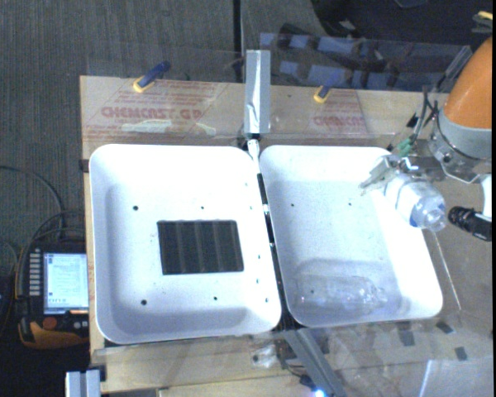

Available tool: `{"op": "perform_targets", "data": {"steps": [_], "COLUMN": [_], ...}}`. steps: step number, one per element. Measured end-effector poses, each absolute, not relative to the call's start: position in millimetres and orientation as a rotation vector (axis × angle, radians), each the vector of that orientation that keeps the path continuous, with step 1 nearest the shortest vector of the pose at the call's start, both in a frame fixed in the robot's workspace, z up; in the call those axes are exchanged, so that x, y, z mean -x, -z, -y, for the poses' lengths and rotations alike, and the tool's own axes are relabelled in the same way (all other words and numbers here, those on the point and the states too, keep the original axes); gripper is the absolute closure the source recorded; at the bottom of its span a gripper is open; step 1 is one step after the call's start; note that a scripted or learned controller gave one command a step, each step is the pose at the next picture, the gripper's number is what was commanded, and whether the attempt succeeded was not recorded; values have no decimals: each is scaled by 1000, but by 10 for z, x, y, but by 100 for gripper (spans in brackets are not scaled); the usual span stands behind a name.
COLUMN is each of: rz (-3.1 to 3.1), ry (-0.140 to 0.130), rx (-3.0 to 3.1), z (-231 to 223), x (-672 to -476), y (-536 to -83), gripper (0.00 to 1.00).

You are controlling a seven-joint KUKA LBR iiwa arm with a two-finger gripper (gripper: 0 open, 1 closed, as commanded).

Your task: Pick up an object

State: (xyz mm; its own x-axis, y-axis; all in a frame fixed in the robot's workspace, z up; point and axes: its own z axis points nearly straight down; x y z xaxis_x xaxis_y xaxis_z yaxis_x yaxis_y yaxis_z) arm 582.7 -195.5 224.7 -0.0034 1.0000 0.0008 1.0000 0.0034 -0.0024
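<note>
Camera view: wooden counter point(174, 110) carrying two shallow white bins side by side, rims touching along the centre seam.

Left bin point(107, 222): holds one dark ribbed rectangular panel point(200, 246), lying flat near the middle, well apart from all walls.

Right bin point(331, 180): holds a clear plastic bottle point(341, 292) lying on its side near the front wall. Hard to read against the white floor; outline faint, crumpled look.

Arm point(471, 98) reaching in from the right, orange band visible, wrist over the right bin's far right corner.

Gripper point(388, 172) poised over that corner, pointing leftward into the bin, well apart from the bottle and farther still from the panel. Cannot tell whether released or clenched; too small and cluttered to resolve. A pale translucent lump point(422, 207) sits just beside the gripper body toward the front; cannot tell whether rig hardware or a picked item. Not logged as a grasp.

Step in hand, as judged: approach or positioning, with no object confirmed picked. Both candidates resting on bin floors.

Next move, as judged: choose a target, most likely the bottle as the nearer item in the same bin. Calls for travel toward the front wall, alignment across the bottle's short axis, then descent. Bottle likely to slip or squash, so a centred grip is needed. Closeness to the front wall leaves little clearance on that side.
</note>
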Motion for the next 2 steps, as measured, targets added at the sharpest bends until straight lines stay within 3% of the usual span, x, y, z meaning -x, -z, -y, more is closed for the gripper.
{"op": "perform_targets", "data": {"steps": [1, 2], "rz": [2262, 1469], "ry": [-2, -5], "rx": [2184, 2778], "z": [2239, 2037], "x": [-5654, -5531], "y": [-2408, -2811], "gripper": [0, 0]}}
